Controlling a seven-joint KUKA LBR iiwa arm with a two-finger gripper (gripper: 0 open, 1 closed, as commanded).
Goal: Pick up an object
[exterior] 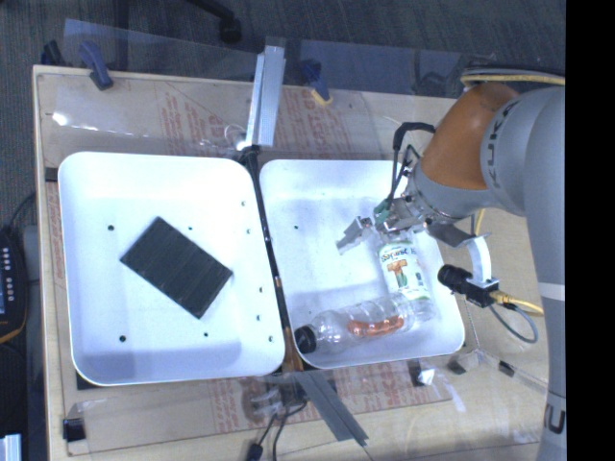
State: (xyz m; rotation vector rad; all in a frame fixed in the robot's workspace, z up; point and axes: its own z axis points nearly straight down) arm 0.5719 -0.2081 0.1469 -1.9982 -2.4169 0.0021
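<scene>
Right bin [307,190]: gripper [357,235] at centre, grip state unclear, small bottle [404,269] just right, long axis toward near edge.

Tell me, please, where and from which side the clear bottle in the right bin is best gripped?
Probably across the middle of the bottle, coming straight down. It lies on its side along the bin's near wall, black cap toward the left, so fingers should straddle its width; the small bottle crowds its right end.
</scene>
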